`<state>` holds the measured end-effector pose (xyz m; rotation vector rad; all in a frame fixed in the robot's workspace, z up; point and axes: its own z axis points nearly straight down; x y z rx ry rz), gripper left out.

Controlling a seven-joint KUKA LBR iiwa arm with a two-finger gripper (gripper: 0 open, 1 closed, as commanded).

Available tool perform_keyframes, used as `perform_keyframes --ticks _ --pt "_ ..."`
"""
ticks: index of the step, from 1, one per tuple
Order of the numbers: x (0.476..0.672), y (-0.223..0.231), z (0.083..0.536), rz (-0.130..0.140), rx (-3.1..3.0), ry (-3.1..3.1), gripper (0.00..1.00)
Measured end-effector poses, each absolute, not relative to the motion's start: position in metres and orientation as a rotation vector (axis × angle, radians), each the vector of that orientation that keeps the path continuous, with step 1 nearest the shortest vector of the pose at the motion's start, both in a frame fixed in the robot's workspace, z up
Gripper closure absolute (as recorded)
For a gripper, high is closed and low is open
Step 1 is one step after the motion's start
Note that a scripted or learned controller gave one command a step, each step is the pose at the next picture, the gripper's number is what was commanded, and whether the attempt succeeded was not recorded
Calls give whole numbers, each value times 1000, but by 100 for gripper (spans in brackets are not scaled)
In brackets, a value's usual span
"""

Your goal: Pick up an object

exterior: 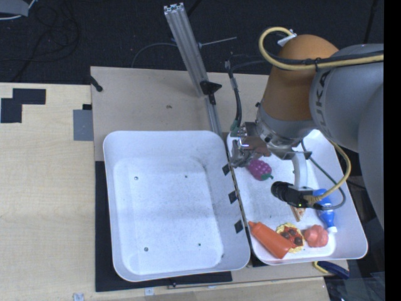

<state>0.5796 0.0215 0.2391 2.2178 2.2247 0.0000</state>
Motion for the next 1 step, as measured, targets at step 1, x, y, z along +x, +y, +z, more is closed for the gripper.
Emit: perform_keyframes --ticks 1 --pt "593 69 246 0 2218 2224 100"
